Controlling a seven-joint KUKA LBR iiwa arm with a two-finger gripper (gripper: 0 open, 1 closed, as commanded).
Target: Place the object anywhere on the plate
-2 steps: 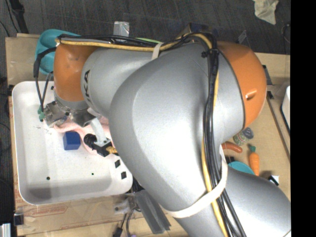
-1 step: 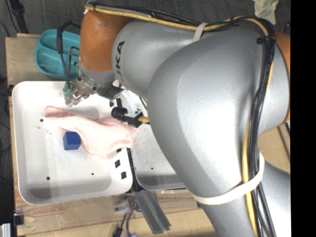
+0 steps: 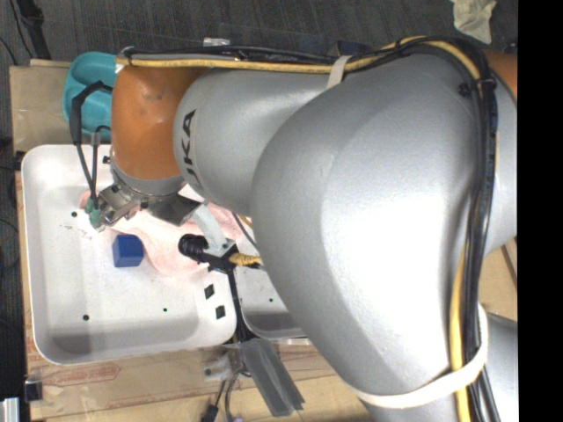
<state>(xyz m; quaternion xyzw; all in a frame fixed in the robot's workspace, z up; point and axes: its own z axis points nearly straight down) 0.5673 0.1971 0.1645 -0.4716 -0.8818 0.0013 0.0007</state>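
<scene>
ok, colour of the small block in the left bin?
Blue. The block shows clearly in the camera view, beside the pink plate.

Black letters "KA" readable on grey arm [image 3: 352,200] casing, just past orange band [image 3: 145,121], running sideways in frame. Rest of brand word hidden round casing curve. No other legible text, labels, numbers.

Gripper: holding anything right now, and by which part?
Cannot be told. The gripper sits at the pink plate's left edge, its tips hidden by its body. The blue block lies apart on the bin floor.
</scene>
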